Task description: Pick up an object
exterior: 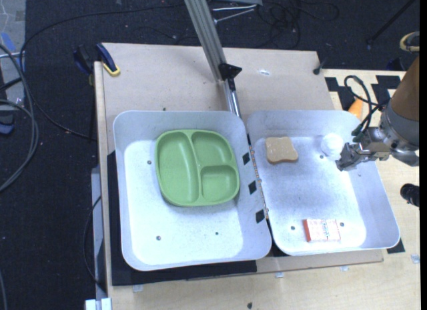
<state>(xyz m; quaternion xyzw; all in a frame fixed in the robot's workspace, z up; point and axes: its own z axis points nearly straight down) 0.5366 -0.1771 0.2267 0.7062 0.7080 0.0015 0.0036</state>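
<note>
White ball [330, 144] sits just left of my fingers [347, 160]; whether they are released I cannot tell; I should centre over it before descending.

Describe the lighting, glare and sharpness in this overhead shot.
Camera view: even, soft light with faint shadows; the white ball nearly washes out against the right bin; the gripper looks slightly soft; the green plate is crisp, with mild sheen.

Hand [345, 161] perhaps empty, beside white ball [330, 144].
</note>
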